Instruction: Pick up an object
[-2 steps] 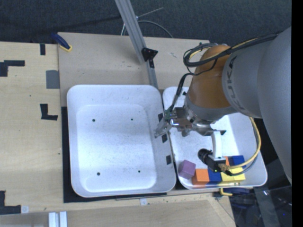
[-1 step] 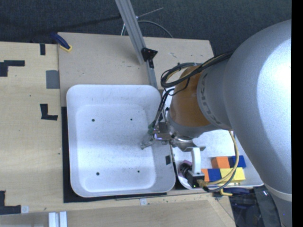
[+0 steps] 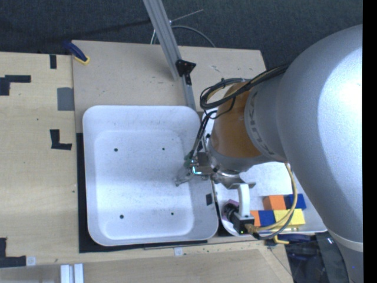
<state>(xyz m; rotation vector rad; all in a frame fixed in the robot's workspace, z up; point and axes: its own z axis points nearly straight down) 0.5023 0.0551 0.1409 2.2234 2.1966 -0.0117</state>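
My gripper hangs low over the right side of the left white bin, just inside its right wall. No object shows between its tips. The grey arm with its orange band reaches in from the right and hides most of the right bin. In the uncovered corner of that right bin lie an orange block, a blue block and a yellow block, close together. A small pink item peeks out beside the wrist.
A slanted metal bar with a black clamp stands behind the bins. Cables loop around the wrist. A yellow cable trails over the blocks. Black tape marks lie on the bench at the left.
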